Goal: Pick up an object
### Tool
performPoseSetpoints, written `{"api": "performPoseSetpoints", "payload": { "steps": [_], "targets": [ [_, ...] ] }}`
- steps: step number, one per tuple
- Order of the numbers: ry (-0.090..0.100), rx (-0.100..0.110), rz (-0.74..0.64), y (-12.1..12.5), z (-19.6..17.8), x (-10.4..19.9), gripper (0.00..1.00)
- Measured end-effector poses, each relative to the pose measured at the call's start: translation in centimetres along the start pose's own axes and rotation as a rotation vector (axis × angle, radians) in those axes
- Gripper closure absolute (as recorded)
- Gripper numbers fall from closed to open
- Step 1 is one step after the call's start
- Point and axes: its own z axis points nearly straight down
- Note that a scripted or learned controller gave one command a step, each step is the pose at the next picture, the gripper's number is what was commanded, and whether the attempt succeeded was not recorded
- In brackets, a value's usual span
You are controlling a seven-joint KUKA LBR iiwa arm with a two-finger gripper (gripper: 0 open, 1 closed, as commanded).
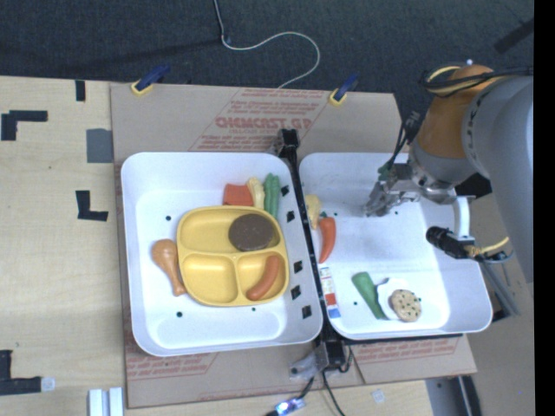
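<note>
I'm seeing my grey arm (499,137) reaching in from the right, its end effector (379,203) pointing down-left.

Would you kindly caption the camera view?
Gripper poised in right white bin; yellow divided plate in left.

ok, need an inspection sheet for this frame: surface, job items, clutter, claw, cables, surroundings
surface: two white bins, left bin, right bin, on cardboard.
job items: left bin holds yellow tray with brown patty, sausage; drumstick beside it. Right bin holds green pepper, cookie, carrot.
clutter: nothing seen.
claw: claw low over right bin's upper part, nothing seen in it.
cables: white cable loops behind bins.
surroundings: dark carpet, blue clamps.
</note>
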Motion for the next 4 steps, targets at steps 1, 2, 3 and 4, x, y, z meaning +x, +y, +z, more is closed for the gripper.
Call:
{"api": "performPoseSetpoints", "payload": {
  "steps": [1,2,3,4],
  "targets": [
    [0.002,-0.003,0.002,0.6,-6.2,0.1,1.0],
    [0.002,-0.001,0.002,0.7,-10.4,-0.1,1.0],
    [0.002,-0.001,0.002,0.8,-13.1,-0.1,1.0],
    [0.004,0.002,-0.001,1.1,-12.0,5.8,1.0]
  ]
}}
